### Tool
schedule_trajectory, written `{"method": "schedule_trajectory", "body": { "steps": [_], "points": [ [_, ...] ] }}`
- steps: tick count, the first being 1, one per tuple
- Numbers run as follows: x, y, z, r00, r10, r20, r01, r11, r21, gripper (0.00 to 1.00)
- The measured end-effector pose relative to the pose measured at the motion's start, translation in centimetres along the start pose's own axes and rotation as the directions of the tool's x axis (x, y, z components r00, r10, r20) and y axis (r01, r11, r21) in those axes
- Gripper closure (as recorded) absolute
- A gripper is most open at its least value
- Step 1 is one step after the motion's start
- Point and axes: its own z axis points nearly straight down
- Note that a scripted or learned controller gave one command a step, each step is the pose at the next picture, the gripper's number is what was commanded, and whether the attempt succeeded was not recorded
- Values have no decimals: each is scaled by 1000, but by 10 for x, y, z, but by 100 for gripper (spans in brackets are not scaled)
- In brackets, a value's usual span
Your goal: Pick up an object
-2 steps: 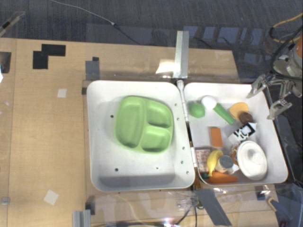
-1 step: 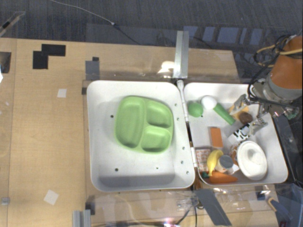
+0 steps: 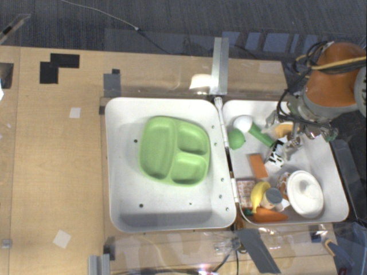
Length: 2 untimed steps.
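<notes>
I am reaching in over the right bin [image 3: 338, 182], my orange-banded wrist hanging above its upper right corner. My claw [image 3: 289, 144] is pointing down near the middle of that bin, and I cannot tell how it is set, because the wrist and cables are crowding it.

Taking the white bowl [image 3: 304, 192] in the bin's lower right as my landmark: a black-and-white patterned item [image 3: 276, 154] is lying up and to the left of the bowl, just beside my claw. An orange block [image 3: 257, 166] is sitting left of the bowl. A banana [image 3: 258, 194] is lying further left and lower, with a small grey-lidded jar [image 3: 273, 197] between it and the bowl. A carrot [image 3: 269, 215] is lying below the jar, against the bin's near wall. A green-handled scoop [image 3: 245, 135] and a white ball [image 3: 242, 122] are resting well above and left of the bowl.

In the left bin [image 3: 123, 211], a green divided plate [image 3: 174, 149] is lying well left of the bowl.
</notes>
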Motion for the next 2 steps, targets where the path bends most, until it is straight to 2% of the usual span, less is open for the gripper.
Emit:
{"method": "schedule_trajectory", "body": {
  "steps": [1,2],
  "points": [
    [-23,33,0,999,-32,6,32,999,9,0],
    [-4,70,-2,986,163,21,-163,987,14,0]
  ]
}}
